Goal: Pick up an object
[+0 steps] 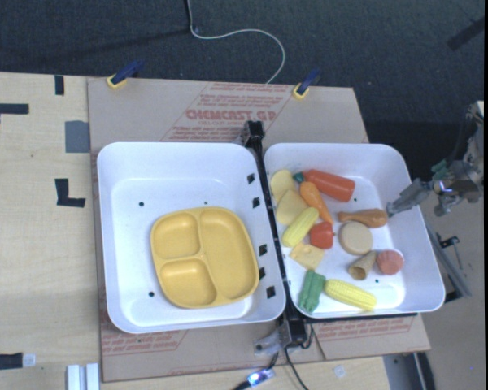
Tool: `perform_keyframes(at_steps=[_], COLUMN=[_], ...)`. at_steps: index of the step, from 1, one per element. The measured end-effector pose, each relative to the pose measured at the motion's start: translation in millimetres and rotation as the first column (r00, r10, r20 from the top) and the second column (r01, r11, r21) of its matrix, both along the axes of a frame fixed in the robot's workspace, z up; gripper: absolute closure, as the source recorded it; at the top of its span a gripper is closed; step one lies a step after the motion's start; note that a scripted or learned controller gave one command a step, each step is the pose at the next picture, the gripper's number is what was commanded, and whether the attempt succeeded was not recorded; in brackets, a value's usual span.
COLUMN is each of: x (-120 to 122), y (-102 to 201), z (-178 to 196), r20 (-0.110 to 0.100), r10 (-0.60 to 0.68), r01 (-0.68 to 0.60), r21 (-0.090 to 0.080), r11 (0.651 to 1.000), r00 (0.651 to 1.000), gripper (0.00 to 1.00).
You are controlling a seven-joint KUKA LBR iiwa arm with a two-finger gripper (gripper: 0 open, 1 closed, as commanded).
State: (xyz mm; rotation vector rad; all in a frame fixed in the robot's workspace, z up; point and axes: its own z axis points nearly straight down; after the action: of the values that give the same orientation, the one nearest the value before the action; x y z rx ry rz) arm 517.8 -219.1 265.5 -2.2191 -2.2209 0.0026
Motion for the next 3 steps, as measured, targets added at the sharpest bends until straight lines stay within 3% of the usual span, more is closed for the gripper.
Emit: perform_keyframes(at_steps=[2,3], x=[0,-4], y=[5,8], z=[-92,-158], r20=[-0.005,-0.006], r10=[0.000,0.000], r01=[0.000,0.000], r21=[0.001,0.003], r11=[1.000,1.000], r00=[1.000,1.000], gripper=[0.00,0.00])
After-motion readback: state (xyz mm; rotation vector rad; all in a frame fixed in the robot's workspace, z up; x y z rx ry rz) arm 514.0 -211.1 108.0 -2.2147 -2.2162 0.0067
